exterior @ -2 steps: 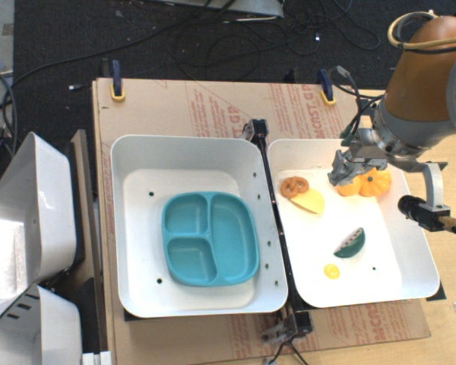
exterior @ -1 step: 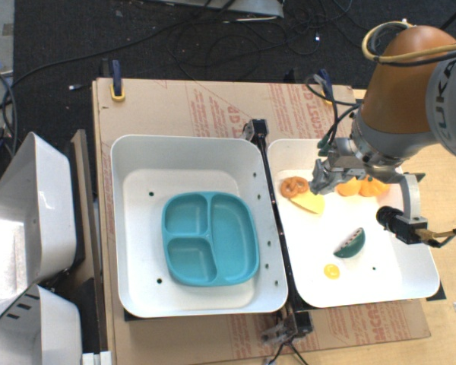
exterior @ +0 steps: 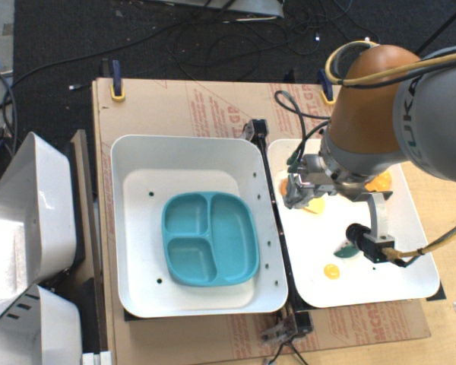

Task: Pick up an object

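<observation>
My gripper (exterior: 295, 190) hangs low over the upper left part of the right bin (exterior: 410, 280), close to the divider between the two bins. Just right of it lies a pale yellow piece (exterior: 314, 205), partly under the wrist. A bit of orange (exterior: 286, 181) shows at the gripper's left side; whether it is held I cannot see. Another orange piece (exterior: 380, 181) peeks out from under the arm further right. Lower in the bin lie a dark teal object (exterior: 347, 252) and a small yellow disc (exterior: 331, 271).
A teal divided plate (exterior: 210, 239) lies in the left bin (exterior: 129, 204). A black bracket with a cable (exterior: 376, 243) hangs off the arm over the right bin. Spare white bins (exterior: 26, 211) stand off the bench at the left.
</observation>
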You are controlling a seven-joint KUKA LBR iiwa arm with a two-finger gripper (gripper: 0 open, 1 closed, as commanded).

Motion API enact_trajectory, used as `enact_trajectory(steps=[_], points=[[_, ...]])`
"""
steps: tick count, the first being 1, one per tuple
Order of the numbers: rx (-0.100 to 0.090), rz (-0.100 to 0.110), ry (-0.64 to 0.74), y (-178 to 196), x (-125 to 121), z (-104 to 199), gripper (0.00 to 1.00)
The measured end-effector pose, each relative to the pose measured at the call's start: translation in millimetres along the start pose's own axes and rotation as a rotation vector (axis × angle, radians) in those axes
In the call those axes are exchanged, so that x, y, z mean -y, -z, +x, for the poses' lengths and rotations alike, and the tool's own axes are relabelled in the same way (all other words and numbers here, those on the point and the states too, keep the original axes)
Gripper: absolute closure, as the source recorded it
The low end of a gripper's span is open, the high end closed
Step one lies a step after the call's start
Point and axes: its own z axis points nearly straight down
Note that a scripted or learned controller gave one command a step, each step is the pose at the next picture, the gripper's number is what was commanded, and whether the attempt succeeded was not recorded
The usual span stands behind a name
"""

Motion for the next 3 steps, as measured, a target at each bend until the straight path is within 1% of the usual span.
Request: enact_trajectory(steps=[1,2,3], points=[[0.000,-0.001,0.001,2.9,17.6,43.6,1.00],[0.001,0.000,0.001,-17.6,35.9,90.4,1.00],[0.002,-0.002,-0.006,-16.6,34.9,87.3,0.00]])
